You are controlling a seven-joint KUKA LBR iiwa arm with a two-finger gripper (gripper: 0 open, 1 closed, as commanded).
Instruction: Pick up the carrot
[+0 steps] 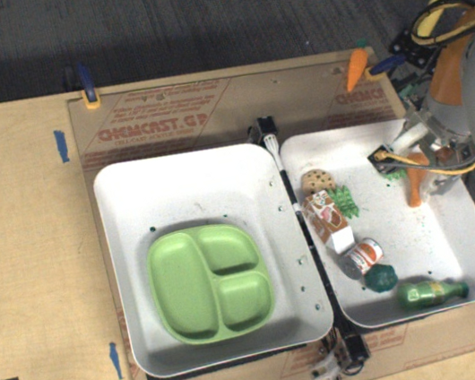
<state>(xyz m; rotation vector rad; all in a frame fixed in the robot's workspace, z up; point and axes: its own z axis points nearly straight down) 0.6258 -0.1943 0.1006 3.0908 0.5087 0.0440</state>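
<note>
The carrot is a short orange piece with a green leafy top, in the upper right part of the right bin. My gripper is directly over it, reaching in from the right, and its body covers the carrot's upper end. The orange tip pokes out below the gripper toward the bin floor. Whether the carrot is held or just lies under the gripper is not visible.
The right bin's left side holds a cookie, a snack packet, a green leafy toy, a can, a teal piece and a green bottle. A green divided plate sits in the left bin. An orange clamp grips the board's far edge.
</note>
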